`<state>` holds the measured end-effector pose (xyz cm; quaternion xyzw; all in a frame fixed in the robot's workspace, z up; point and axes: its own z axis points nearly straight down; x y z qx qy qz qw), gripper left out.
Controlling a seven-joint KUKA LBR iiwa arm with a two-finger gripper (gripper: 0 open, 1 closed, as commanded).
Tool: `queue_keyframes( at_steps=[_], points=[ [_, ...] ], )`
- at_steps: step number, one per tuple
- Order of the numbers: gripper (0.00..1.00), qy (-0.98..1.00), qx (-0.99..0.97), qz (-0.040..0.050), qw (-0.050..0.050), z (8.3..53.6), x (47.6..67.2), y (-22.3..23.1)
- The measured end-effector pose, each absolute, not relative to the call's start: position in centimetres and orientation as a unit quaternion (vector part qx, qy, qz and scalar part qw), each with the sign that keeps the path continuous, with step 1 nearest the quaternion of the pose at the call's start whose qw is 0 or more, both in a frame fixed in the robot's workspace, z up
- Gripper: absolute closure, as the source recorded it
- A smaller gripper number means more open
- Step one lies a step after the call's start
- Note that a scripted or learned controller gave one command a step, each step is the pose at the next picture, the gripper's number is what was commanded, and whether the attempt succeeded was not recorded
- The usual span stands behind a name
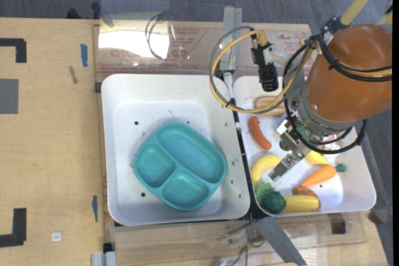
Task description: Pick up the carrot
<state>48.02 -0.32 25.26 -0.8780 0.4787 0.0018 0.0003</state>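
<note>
Carrot (pixel 319 175) lying flat in right bin (pixel 365 196), near its front right, orange body angled up toward green tip at far right. Not lifted, nothing around it. Jaws (pixel 288 162) hanging just left of carrot over the same bin, silver fingers pointing down-left toward yellow banana-shaped piece (pixel 265 165); can't tell whether released or clenched, too small and partly masked by wrist. Nothing visibly between them. Arm (pixel 349 75) reaching in from right, orange band over back of bin. Neighbours crowding target: corn cob (pixel 302 201) touching or just beside carrot's lower end, broccoli (pixel 270 197) near front left, red sausage-like piece (pixel 260 133) further back, yellow piece (pixel 316 158) just above carrot. Left bin (pixel 118 152) holding teal divided plate (pixel 180 164), irrelevant here. Progress estimate: approach stage at best, grasp not made, lift not made. Remaining: shift right onto carrot, align across its body, close, raise clear. Risk: catching corn too.
</note>
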Motion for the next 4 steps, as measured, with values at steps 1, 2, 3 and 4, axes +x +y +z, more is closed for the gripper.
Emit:
queue_keyframes(
  at_steps=[1, 2, 3, 4],
  points=[
    [1.00, 0.464, -0.886, -0.0017, 0.001, 30.7, 52.3, -8.0],
    [0.00, 0.461, -0.887, 0.0006, 0.002, 30.6, 52.3, -7.6],
    [0.00, 0.520, -0.854, 0.0071, 0.000, 16.5, 47.7, -10.9],
    [0.00, 0.523, -0.852, -0.0211, 0.012, 9.5, 49.4, -16.1]
  ],
)
